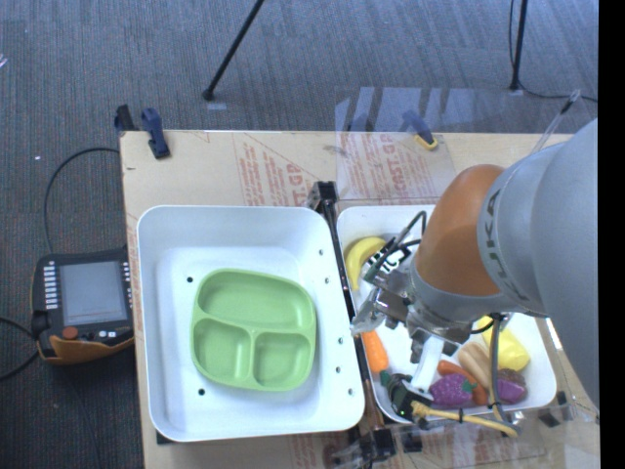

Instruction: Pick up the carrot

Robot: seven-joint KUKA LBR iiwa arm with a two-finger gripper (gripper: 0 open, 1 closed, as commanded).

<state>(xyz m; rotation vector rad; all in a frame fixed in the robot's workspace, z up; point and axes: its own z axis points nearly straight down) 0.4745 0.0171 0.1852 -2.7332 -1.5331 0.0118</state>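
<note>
Gripper [405,335] low in right bin [543,399]. Wide or closed: cannot tell. Carrot [376,352] lies by that bin's left wall, just beside gripper. Banana [363,254] farther back. Green plate [256,330] in left bin [161,262].

My one camera sits fixed high above the table [234,159], looking down at a slant over it

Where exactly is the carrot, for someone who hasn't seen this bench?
Find the right bin, beside the one holding the green plate. Along the wall nearest that plate, just below the yellow banana, lies the carrot. It is a plain orange stick, set apart from the purple grapes further right.
</note>
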